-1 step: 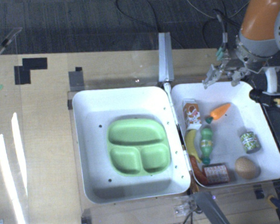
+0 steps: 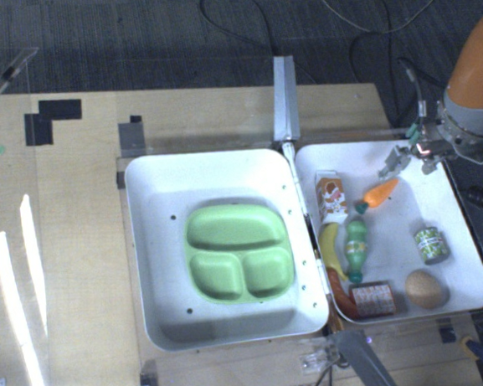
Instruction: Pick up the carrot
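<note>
Our pincer (image 2: 400, 159) hangs over the back right corner of the right bin (image 2: 473, 247), and we cannot tell from this view whether it is spread or pressed together; nothing shows between its tips. We find the carrot (image 2: 381, 192) lying on the bin floor just beside it, toward the bin's front and its left wall. We read the carrot's long axis as slanted: the thick orange end points up toward the pincer, the thin end down toward the green bottle (image 2: 355, 248) by the snack packet (image 2: 331, 198). We judge that the coming move turns on this: a short shift toward the bin's middle, then a grip set across that slant, clear of the bottle's cap.
</note>
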`<state>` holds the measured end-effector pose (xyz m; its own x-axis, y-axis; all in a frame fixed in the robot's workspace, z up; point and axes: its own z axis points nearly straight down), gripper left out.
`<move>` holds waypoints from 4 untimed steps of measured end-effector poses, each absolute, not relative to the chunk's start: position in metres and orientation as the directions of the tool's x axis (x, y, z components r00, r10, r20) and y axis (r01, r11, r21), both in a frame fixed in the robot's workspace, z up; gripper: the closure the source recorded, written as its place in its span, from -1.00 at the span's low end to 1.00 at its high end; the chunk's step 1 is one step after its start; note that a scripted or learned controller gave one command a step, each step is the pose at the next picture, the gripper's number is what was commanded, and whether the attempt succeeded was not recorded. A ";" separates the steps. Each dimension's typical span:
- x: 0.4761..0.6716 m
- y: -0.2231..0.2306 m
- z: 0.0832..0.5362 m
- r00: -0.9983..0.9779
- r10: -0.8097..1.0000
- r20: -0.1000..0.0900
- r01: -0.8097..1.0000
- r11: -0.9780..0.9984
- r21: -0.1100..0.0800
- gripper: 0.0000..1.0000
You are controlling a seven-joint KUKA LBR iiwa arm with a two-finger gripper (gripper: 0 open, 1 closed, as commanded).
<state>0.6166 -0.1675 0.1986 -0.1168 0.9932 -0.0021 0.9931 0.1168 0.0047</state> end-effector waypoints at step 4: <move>0.639 -0.178 0.100 -0.338 0.941 -0.008 0.941 0.338 0.016 1.00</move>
<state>0.6390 -0.1778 0.1003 -0.3380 0.9411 -0.0075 0.9410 0.3381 0.0156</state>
